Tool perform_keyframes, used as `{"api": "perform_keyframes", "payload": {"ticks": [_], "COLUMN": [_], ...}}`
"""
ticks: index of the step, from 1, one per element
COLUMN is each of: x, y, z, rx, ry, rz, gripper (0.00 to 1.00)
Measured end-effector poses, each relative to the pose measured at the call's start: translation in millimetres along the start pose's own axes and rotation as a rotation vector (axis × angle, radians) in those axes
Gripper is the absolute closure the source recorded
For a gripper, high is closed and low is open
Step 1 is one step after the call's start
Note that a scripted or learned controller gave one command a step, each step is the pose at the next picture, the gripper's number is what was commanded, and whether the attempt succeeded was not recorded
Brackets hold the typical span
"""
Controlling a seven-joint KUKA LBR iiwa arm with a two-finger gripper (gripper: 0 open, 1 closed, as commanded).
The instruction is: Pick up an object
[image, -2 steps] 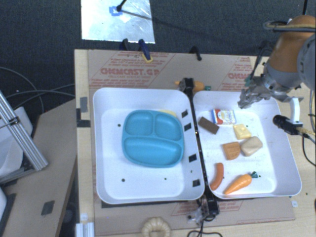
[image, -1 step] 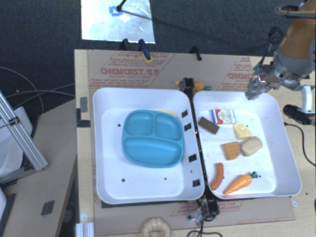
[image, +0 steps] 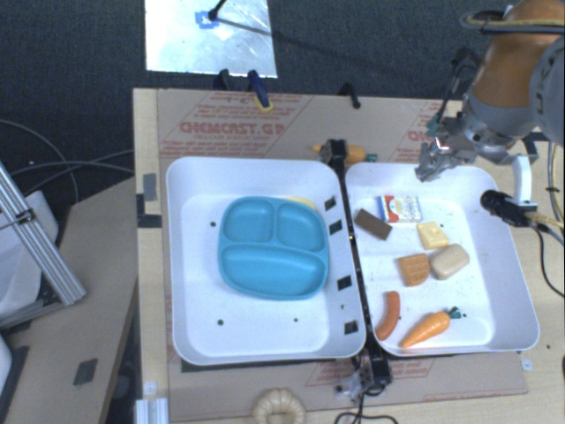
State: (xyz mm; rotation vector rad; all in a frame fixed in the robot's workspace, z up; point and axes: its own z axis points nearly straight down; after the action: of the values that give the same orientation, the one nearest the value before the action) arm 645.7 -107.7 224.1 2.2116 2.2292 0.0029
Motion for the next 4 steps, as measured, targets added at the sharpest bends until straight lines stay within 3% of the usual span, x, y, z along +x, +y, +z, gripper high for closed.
{"api": "perform_keyframes", "payload": {"ticks": [1,2,4], "x": [49,63,64], "y": [9,2,11], "z": [-9,9,-10], "rx": [0.0,0.001,-0.002], "ry": [0.001,0.0,0.0], "rz": [-0.001,0.002,0.002], "gripper": [1.0,1.0,1.0]}}
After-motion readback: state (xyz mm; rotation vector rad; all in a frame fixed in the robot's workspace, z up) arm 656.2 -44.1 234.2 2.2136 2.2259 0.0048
